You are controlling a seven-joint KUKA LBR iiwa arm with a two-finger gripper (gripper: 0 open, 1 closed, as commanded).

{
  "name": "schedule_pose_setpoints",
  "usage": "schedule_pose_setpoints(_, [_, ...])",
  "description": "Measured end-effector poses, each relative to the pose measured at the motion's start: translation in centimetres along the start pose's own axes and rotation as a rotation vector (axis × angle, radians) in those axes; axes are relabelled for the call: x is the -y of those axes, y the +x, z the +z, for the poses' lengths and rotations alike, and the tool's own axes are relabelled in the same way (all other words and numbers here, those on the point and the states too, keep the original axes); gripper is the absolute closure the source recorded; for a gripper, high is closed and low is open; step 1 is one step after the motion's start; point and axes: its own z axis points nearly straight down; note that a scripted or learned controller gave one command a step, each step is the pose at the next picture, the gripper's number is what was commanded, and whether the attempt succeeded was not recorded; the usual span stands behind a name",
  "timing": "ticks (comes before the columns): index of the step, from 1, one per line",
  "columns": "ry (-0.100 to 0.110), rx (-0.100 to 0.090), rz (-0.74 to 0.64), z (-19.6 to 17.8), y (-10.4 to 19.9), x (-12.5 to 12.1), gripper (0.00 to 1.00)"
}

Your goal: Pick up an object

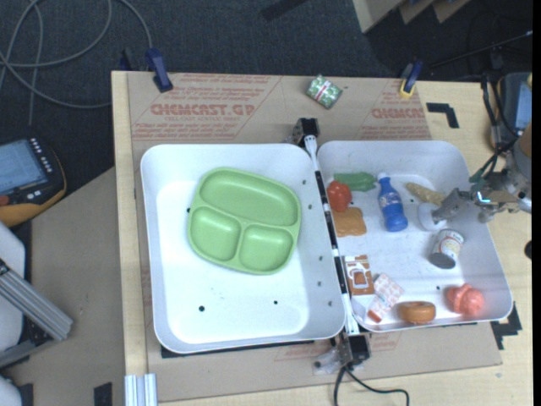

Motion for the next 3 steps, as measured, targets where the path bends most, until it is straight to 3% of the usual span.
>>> schedule_pose_setpoints(1, [0.000,-0.001,-0.002,8.5,2.1,-7.7,0.00])
schedule_pose_setpoints(2, [0.000,-0.001,-0.001,8.4,7.4,-1.5,0.00])
schedule_pose_setpoints(3, [-0.004,0.000,-0.002,6.4,10.7,-7.0,0.00])
